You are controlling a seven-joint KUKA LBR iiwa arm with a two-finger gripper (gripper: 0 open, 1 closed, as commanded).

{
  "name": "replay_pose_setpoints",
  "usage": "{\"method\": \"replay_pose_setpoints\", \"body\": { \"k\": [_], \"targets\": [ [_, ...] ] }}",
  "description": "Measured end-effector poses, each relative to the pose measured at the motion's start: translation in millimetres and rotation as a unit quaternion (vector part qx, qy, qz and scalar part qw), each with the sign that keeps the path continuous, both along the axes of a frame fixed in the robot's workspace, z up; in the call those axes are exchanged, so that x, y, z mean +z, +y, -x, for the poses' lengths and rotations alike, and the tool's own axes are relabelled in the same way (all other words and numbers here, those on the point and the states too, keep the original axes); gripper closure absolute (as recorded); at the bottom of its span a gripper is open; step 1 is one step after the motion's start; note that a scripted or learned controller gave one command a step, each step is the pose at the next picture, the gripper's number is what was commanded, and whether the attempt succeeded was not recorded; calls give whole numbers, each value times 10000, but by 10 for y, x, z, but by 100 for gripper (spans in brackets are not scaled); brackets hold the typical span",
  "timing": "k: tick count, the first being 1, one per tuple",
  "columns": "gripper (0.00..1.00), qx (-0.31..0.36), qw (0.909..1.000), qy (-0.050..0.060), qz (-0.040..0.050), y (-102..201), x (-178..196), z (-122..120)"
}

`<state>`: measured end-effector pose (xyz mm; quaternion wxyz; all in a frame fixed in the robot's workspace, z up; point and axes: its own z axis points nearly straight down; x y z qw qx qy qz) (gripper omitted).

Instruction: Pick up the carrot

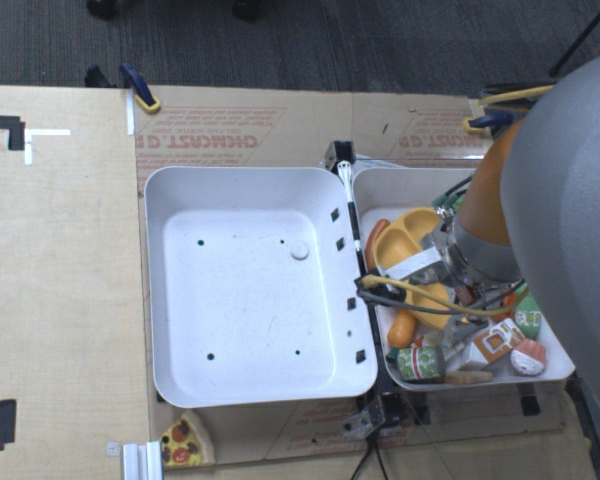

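The carrot (402,328) is a short orange piece lying in the right bin (372,190), near its left wall, just above a green can (418,364). My gripper (462,306) is low over the middle of that bin, a little right of and above the carrot. It is dark and partly covered by the wrist and a yellow cable (405,289). Nothing that I can make out is held in it. The grey arm with its orange band (492,188) covers the bin's right side.
Crowded around the gripper are a yellow bowl (408,236), a red sausage-like piece (378,234), a small carton (497,344) and a red-and-white piece (528,361). The left bin (242,183) holds a small white disc (299,251). A toy pizza slice (183,444) lies on the bench.
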<state>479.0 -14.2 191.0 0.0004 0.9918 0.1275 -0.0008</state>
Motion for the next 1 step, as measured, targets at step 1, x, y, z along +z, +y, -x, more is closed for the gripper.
{"method": "replay_pose_setpoints", "body": {
  "k": [1],
  "targets": [
    [0, -1, 10000, 0, 0, 0, 0, 0]
  ]
}}
